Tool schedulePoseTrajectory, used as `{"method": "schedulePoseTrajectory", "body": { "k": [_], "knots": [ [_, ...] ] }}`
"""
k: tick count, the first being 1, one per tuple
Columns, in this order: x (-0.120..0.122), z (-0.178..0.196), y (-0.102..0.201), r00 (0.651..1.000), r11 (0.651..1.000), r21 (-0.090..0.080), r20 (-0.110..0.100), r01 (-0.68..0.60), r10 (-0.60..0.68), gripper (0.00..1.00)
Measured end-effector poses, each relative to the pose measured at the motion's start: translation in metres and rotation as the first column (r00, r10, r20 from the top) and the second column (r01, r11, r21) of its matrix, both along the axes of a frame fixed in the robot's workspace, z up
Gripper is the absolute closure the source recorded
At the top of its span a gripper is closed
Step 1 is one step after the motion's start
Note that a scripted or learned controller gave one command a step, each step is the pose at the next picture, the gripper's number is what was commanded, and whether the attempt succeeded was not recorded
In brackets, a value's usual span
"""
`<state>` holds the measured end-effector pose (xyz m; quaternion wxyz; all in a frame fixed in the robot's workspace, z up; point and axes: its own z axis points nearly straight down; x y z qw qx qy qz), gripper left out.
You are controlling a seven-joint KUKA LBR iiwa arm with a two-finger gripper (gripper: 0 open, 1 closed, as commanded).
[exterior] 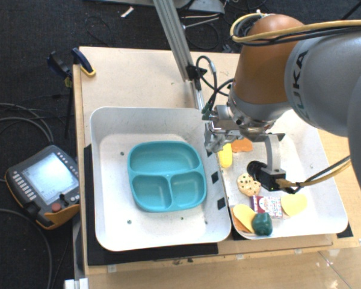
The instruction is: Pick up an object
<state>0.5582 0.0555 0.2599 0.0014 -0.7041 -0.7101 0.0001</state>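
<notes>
The end effector [219, 144] is hovering low over the right bin [325, 179], grip state impossible to tell, apparently lining up on the yellow piece [225, 156] just beside the cookie [248, 185]; next it likely needs a straight descent and closure.

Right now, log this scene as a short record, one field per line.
left bin: holds a teal divided tray
right bin: small toy foods, among them a spotted cookie, a yellow heart, a green piece
arm: reaches in from the right, over the right bin
gripper: low over the right bin's far end, beside a yellow piece
grasp: nothing seen between the fingers
</notes>
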Motion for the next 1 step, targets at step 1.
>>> {"method": "schedulePoseTrajectory", "body": {
  "k": [1],
  "knots": [
    [-0.0059,-0.0187,0.039,1.0,1.0,-0.001,-0.002,0.002,-0.002,1.0]
  ]
}}
